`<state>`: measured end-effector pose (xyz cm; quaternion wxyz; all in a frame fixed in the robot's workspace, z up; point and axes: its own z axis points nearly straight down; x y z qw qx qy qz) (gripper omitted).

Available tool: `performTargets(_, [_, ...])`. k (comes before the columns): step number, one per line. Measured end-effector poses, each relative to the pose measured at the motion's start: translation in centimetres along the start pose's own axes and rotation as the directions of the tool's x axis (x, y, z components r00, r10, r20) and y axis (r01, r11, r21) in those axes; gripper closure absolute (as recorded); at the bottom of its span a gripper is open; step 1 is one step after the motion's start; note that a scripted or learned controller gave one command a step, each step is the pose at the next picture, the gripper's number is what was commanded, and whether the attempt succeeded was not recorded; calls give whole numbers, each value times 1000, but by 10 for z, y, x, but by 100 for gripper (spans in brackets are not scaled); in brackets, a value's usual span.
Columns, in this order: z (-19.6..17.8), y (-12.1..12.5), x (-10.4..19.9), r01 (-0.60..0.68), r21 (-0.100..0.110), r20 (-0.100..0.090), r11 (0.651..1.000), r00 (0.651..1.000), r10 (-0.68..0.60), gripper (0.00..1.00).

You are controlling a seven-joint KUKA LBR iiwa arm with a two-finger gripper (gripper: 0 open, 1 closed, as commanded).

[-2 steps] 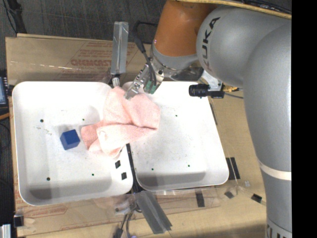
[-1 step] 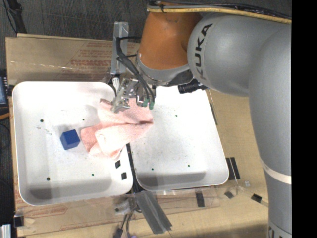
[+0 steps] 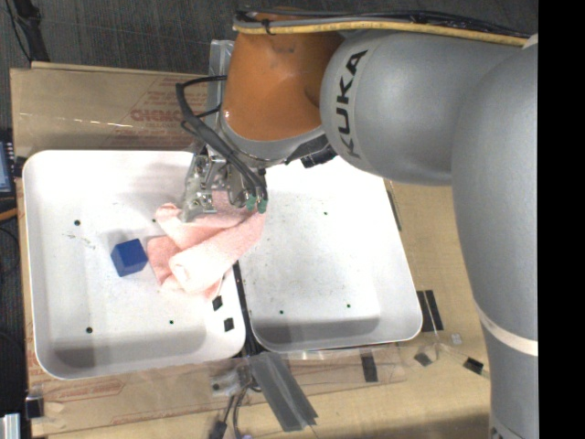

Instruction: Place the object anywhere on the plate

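Grey arm (image 3: 439,108) looms nearest the lens, filling the upper right, orange band above the wrist. Below it sit two white bins: left bin (image 3: 55,245) and right bin (image 3: 366,309), touching along their inner rims. No plate is recognisable in either.

Pink cloth (image 3: 206,245) lies crumpled in the left bin, one fold draped over the shared rim. Gripper (image 3: 215,195) hangs right at the cloth's upper edge, metal fingers against the fabric; whether they are apart, together, or pinching cloth I cannot tell. Blue cube (image 3: 130,257) rests just beside the cloth, on its left, untouched.

Judgement: the cloth looks like the object in hand. To grasp it well, bite a thick fold, not a loose edge, lift straight up, and keep clear of the rim.
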<state>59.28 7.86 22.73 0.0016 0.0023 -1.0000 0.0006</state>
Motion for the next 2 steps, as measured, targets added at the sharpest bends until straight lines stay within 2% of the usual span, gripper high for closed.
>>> performTargets(1, [-2, 41, 31, 6, 0, 2, 1000, 1000, -6, 100])
performTargets(2, [-2, 41, 30, 5, 0, 2, 1000, 1000, -5, 0])
